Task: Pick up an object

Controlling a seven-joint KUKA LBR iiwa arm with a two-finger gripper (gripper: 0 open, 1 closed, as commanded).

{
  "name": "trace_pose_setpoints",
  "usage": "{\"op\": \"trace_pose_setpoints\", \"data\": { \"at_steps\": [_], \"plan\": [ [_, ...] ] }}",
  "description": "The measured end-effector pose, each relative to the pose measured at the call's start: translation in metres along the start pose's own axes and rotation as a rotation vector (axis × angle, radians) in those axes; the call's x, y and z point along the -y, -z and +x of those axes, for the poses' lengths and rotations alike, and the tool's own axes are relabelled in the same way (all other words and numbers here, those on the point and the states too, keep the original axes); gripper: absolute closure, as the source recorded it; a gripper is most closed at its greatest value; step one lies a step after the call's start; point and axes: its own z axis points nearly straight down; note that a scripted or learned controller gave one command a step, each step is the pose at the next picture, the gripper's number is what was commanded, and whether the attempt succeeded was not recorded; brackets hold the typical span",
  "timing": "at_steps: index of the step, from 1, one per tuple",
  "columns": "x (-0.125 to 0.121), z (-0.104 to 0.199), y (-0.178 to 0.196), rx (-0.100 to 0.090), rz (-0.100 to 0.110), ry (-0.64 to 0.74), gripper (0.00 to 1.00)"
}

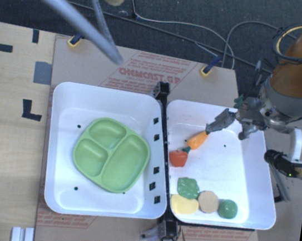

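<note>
I see the two-finger gripper (230, 123) over the upper part of the right white bin (255, 177), its fingers spread apart with nothing between them. The small orange carrot-shaped toy (196, 140) lies on the bin floor, its upper end just beside the tip of the left-reaching finger (218, 122). I cannot tell whether they touch. A red round toy (178, 158) lies just below the carrot. A green divided plastic plate (111, 154) lies in the left white bin (70, 99).
</note>
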Motion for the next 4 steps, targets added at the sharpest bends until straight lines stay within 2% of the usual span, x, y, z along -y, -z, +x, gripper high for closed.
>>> {"op": "trace_pose_setpoints", "data": {
  "at_steps": [1, 2, 3, 4],
  "plan": [
    [-0.002, 0.0, 0.005, 0.001, -0.01, 0.003, 0.0],
    [0.0, -0.006, -0.057, 0.001, -0.004, 0.002, 0.0],
    [0.01, -0.002, -0.108, 0.001, -0.006, 0.002, 0.0],
    [0.006, -0.006, -0.15, 0.001, -0.01, 0.001, 0.0]
  ]
}}
